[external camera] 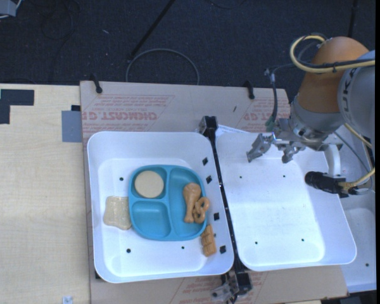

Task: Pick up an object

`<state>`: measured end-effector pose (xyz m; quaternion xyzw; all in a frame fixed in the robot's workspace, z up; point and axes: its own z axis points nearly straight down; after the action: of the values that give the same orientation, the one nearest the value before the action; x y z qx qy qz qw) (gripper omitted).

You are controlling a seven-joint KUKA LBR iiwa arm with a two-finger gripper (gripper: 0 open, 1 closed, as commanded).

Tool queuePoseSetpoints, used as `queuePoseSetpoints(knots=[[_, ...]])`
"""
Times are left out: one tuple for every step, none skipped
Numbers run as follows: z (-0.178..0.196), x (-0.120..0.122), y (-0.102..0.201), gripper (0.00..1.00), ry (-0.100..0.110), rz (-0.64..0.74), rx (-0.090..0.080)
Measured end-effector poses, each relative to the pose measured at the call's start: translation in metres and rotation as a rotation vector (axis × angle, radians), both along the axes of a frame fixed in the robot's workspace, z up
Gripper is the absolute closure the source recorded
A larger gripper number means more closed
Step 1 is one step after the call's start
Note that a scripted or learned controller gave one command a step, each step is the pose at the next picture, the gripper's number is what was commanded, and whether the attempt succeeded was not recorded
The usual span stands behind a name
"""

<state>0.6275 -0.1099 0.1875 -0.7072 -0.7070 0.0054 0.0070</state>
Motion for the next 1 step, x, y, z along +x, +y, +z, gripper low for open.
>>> queuePoseSetpoints(knots=[[0.0089, 0.0031, -0.0002, 0.00, -0.014, 0.002, -0.001]])
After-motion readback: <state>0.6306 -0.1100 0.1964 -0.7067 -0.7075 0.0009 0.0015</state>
